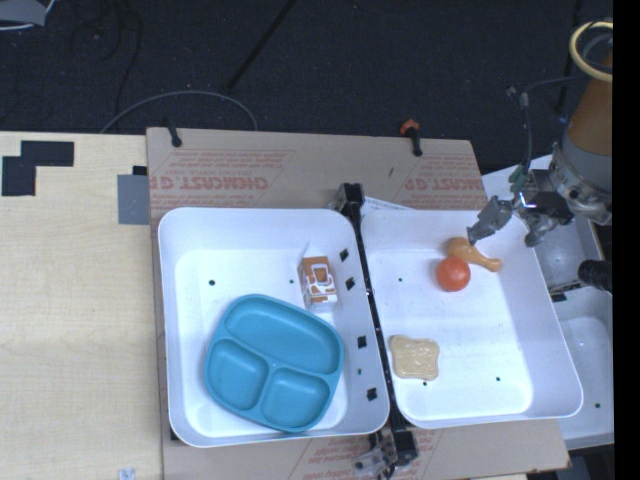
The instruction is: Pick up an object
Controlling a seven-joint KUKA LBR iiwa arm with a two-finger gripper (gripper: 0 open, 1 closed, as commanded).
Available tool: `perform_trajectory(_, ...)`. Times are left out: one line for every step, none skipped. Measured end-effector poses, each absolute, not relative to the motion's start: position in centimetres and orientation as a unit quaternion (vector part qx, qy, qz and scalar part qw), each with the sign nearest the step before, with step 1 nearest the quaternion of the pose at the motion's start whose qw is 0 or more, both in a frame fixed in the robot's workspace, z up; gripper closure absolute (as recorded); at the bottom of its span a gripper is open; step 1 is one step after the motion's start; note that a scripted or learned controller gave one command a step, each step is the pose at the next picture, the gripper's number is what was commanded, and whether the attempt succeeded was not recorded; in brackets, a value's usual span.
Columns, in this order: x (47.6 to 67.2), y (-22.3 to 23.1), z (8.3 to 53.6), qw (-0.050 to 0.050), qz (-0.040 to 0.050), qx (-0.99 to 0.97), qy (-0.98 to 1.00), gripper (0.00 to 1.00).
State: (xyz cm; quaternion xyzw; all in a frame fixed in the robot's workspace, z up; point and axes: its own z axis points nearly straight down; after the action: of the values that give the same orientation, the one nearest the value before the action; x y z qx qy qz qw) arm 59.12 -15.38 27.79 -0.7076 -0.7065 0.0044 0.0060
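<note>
A grey arm reaches in from three o'clock, its gripper spread wide and holding nothing, hovering over the upper right rim of the right bin. Just beside its near finger, toward nine o'clock, lie an orange ball touching a tan drumstick-shaped toy. A clean grasp probably means centring over the ball (it may roll). Open floor lies toward six o'clock; a tan bread slice sits well apart.
</note>
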Motion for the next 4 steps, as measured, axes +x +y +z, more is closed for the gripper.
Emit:
perform_trajectory(59.3, -15.4, 28.5, 0.001, 0.0008, -0.707, -0.707, 0.00)
perform_trajectory(60.0, -15.8, 22.7, 0.003, 0.0021, -0.707, -0.707, 0.00)
perform_trajectory(59.1, -15.3, 17.8, 0.003, 0.0019, -0.707, -0.707, 0.00)
perform_trajectory(58.3, -14.8, 11.8, 0.004, 0.0021, -0.707, -0.707, 0.00)
